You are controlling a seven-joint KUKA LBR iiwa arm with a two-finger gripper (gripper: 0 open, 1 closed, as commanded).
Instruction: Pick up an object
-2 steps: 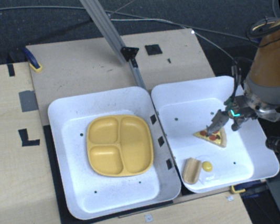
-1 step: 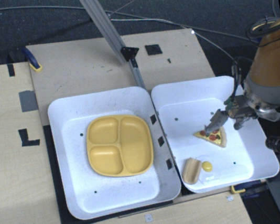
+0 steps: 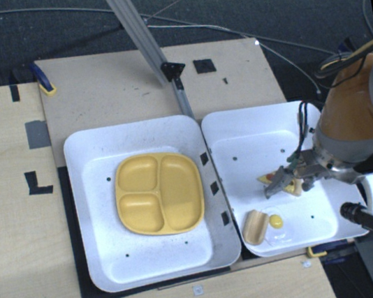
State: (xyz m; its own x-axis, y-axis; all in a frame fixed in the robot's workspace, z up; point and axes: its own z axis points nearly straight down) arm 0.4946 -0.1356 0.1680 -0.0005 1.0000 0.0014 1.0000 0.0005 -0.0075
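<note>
My gripper (image 3: 277,183) is low inside the right bin (image 3: 253,126), near its middle, reaching in from the right. A small yellow piece (image 3: 294,189) lies right against the gripper's lower side; whether it is held is not visible. A tan, roll-shaped object (image 3: 255,227) lies near the bin's front left corner. Just to its right sits a small yellow ball (image 3: 275,221). Both are a short way in front of the gripper and apart from it.
The left bin (image 3: 88,196) holds a yellow divided plate (image 3: 158,192) at its middle. A grey metal bar (image 3: 142,32) slants down from the top to the gap between the bins. Cables run across the dark floor at the back and right.
</note>
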